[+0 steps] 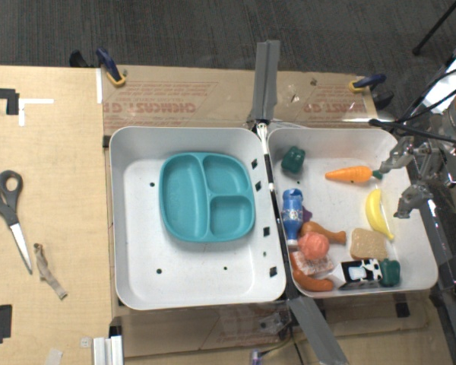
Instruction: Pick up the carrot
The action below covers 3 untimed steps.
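while the gripper (407,179) hangs at the right bin's (330,139) right edge, fingers apparently spread and empty, the carrot (349,175) lies just left. it looks light, stiff, smooth; grasp its thick orange middle.

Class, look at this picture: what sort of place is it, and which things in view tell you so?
Probably a robot test bench or lab, not a kitchen. Two white bins sit on clamped cardboard, toy food such as a carrot and banana fills one, and scissors lie nearby.
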{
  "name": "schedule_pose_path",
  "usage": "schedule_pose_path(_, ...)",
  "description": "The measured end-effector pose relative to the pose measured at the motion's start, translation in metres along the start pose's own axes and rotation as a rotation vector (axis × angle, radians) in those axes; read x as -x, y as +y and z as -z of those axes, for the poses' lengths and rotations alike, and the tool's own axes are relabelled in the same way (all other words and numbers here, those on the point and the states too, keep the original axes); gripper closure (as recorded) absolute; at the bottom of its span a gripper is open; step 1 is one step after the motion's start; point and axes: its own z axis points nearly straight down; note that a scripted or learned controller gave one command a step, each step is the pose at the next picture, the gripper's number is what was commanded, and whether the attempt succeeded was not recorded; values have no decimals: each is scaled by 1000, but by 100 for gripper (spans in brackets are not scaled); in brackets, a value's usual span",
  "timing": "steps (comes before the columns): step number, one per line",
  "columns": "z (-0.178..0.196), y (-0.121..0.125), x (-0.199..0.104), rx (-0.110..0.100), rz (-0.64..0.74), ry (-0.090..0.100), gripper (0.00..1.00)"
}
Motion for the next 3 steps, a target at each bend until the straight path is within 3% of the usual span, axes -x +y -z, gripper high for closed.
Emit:
schedule_pose_path(1,-53,-5,51,-1,118,-3,0)
schedule_pose_path(2,-157,-9,97,-1,-37,-4,0)
schedule_pose_path(3,-157,21,111,-1,-59,-5,0)
